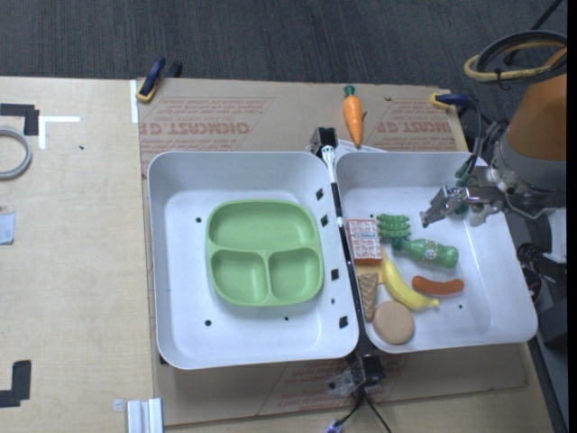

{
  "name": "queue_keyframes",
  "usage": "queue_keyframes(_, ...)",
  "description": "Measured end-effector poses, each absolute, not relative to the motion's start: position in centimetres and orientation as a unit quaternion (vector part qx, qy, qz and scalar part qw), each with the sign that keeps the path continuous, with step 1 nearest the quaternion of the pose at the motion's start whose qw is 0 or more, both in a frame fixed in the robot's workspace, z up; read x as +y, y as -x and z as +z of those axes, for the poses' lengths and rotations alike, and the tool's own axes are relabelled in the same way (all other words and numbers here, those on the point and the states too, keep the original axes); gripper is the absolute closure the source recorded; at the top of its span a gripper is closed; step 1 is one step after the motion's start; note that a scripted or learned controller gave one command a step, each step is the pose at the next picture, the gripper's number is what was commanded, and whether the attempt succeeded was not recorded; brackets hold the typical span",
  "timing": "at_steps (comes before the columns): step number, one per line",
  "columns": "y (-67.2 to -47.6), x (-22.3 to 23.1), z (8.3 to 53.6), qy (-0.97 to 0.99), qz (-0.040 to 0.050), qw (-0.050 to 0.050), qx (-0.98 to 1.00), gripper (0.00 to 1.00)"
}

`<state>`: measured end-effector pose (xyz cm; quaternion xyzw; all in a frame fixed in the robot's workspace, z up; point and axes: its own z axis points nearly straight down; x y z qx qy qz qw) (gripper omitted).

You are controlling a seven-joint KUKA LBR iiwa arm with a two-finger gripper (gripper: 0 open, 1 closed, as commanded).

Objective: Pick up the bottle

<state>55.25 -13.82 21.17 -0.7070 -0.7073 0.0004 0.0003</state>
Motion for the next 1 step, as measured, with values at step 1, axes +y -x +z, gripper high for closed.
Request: queue_keyframes(1, -58.43, -9.93, 9.57, 0.77, -0.0018, -0.002, -0.638, 0.0)
